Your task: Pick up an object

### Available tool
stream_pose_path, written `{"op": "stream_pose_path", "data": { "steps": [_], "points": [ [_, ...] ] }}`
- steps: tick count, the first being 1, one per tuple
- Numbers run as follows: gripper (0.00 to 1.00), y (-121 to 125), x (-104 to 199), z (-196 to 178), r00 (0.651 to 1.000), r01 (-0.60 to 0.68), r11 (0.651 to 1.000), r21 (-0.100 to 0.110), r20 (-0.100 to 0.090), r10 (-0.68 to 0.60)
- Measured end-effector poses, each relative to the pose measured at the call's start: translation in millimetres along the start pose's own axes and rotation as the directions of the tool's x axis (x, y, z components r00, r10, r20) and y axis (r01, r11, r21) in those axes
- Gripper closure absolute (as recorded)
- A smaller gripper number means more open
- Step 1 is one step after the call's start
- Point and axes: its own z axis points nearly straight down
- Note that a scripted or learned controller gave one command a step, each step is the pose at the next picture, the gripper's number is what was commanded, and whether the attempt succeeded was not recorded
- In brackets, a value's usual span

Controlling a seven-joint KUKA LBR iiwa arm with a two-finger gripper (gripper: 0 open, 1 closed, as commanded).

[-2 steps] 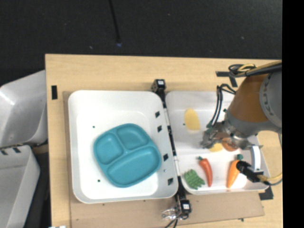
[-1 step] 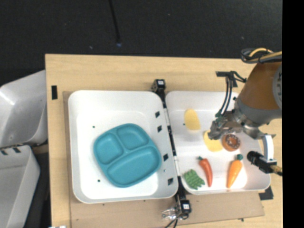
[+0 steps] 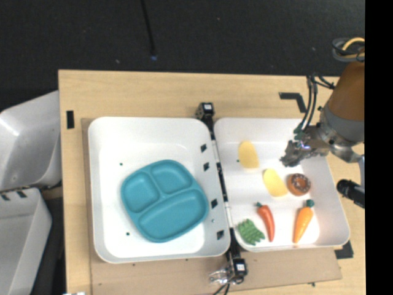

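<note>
— Is the gripper [image 3: 293,154] holding anything?

— I cannot tell; it is dark and small, hanging over the right bin [image 3: 277,246] near its two o'clock corner, with no object seen in it.

— And the pieces?

— In that bin: a yellow one [image 3: 248,155] at nine o'clock of the gripper, another yellow [image 3: 274,182], a brown round thing [image 3: 298,184] at six, two carrots [image 3: 265,221] [image 3: 303,222], a green piece [image 3: 250,231]. A blue plate [image 3: 163,200] lies in the left bin [image 3: 101,165].

floor [image 3: 184,23]: dark, speckled | bench [image 3: 153,91]: pale wood | white furniture [image 3: 24,146] at left
</note>
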Motion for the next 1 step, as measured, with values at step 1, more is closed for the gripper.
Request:
{"op": "stream_pose_path", "data": {
  "steps": [1],
  "points": [
    [1.00, 1.1, -1.1, -18.7, 1.000, 0.001, 1.000, 0.004, -0.002, -0.001]
  ]
}}
